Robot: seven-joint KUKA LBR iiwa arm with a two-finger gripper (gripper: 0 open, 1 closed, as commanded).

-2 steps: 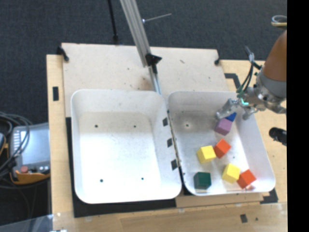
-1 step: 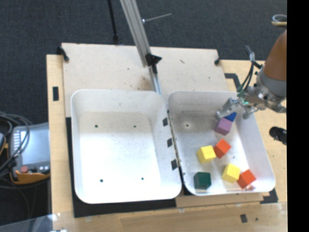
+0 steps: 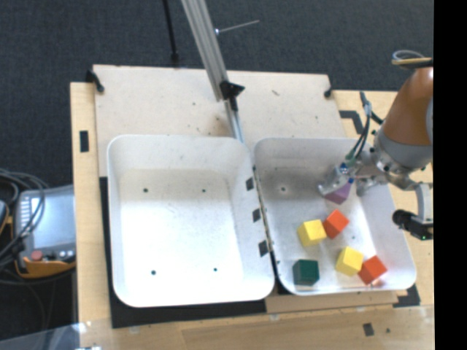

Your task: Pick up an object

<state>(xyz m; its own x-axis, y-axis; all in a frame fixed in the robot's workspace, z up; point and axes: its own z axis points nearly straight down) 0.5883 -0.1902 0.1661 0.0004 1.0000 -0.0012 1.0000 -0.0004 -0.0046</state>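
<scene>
My gripper (image 3: 340, 187) hangs over the upper middle of the right bin (image 3: 292, 152), reaching in from the right. A small purple block (image 3: 337, 194) shows between its fingertips, partly covered by them, and the fingers are shut on it. Loose in the same bin, nearer the front, lie a yellow block (image 3: 311, 231) touching an orange block (image 3: 336, 222), a second yellow block (image 3: 349, 260) beside a red block (image 3: 373, 269), and a dark green block (image 3: 306, 271) at the front left corner.
The left bin (image 3: 124, 195) stands beside the right one, with a shared divider wall between them. A slanted metal pole (image 3: 208, 42) rises behind the bins. Cables and a control box (image 3: 44, 232) sit off the bench at left.
</scene>
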